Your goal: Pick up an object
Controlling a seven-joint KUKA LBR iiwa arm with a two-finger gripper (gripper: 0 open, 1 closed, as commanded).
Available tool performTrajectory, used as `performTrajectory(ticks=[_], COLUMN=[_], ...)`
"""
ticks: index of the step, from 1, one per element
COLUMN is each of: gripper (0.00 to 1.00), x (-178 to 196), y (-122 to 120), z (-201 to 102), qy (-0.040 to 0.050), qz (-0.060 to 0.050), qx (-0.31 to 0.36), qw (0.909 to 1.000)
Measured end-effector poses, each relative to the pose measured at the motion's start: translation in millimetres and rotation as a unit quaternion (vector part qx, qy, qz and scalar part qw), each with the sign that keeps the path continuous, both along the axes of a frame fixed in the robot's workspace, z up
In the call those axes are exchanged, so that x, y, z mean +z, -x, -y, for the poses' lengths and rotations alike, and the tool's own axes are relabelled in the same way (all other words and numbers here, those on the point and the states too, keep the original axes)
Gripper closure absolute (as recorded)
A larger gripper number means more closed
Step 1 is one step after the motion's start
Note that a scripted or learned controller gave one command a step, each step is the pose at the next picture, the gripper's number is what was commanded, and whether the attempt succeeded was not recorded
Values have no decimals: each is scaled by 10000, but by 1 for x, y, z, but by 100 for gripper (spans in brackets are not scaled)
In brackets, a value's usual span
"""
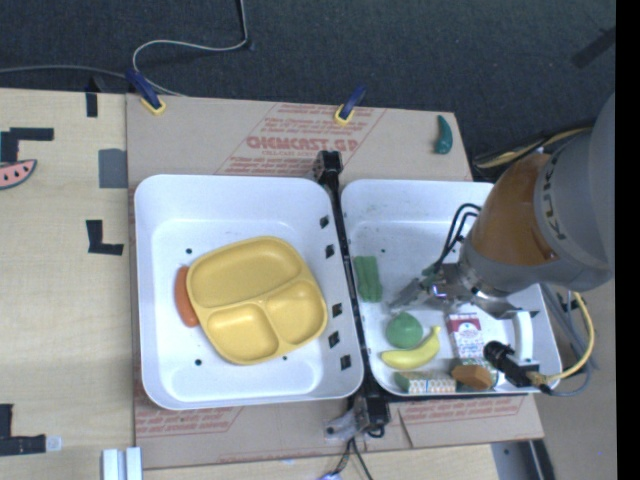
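- The counter (pixel 60 298) carries the left bin (pixel 150 268). A yellow divided plate (pixel 257 298) lies at its middle, and an orange-red piece (pixel 185 298) is tucked against the plate's 9 o'clock edge, long axis running 12 to 6.
- The right bin (pixel 420 203) touches the left one along the black divider.
- A green block (pixel 368 278) lies flat just beside that divider, long axis 12 to 6.
- At 5 o'clock from the block sits a green ball (pixel 405 328). A banana (pixel 412 353) lies against its lower side, long axis from 8 to 2, with the right tip curling up toward 1.
- The gripper (pixel 410 293) hangs just at 12 o'clock of the ball, between it and the block. It comes in from 3 o'clock and points toward 8 — whether the jaws are spread or clenched cannot be told.
- A small red-and-white carton (pixel 463 333) lies at 3 o'clock of the ball, long axis 12 to 6, with a brown lump (pixel 472 375) at its 6 o'clock.
- A teal piece (pixel 443 133) lies on the counter outside the right bin, off its far edge at 12 o'clock.
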State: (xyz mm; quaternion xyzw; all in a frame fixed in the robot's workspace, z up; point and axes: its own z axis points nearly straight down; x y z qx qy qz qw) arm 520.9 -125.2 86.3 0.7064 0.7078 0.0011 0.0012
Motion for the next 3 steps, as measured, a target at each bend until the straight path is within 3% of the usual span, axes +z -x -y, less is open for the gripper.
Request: performTrajectory(ticks=[1, 2, 3], gripper=[0, 100, 0], x=[0, 10, 9], y=[34, 35, 35], z=[-19, -18, -18], qy=[8, 13, 12], qz=[29, 20, 19], qx=[-2, -7, -8], qw=[10000, 10000, 10000])
